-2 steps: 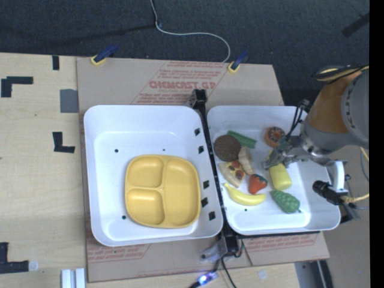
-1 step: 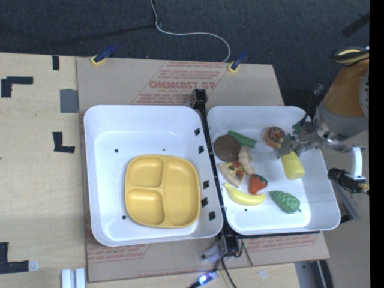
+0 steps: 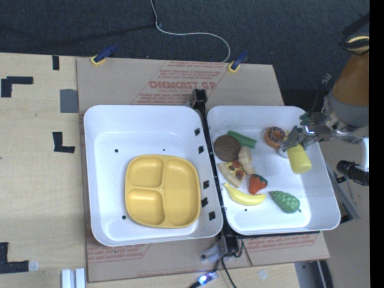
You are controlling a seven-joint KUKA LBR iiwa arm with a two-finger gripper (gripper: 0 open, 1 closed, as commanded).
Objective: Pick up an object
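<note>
- arm in from the right, orange band above wrist; wrist angled left
- gripper [image 3: 298, 138] low at right side; finger state unclear

Yellow cylinder right at the gripper, the rest of the toy food spread out to its left.

The gripper [image 3: 295, 140] sits over the right bin's far right side, and a yellow cylinder [image 3: 299, 159] hangs tilted just below its tips; whether it is pinched I cannot tell. Just left of the jaws lies a round orange-brown doughnut [image 3: 275, 136]. Further left: a green strip [image 3: 242, 139], a dark brown disc [image 3: 227, 148] and a pizza slice [image 3: 234, 173]. Below and left of the jaws, a red strawberry [image 3: 257, 183], a curved banana [image 3: 244, 197] and a bumpy green fruit [image 3: 285, 201].
</note>
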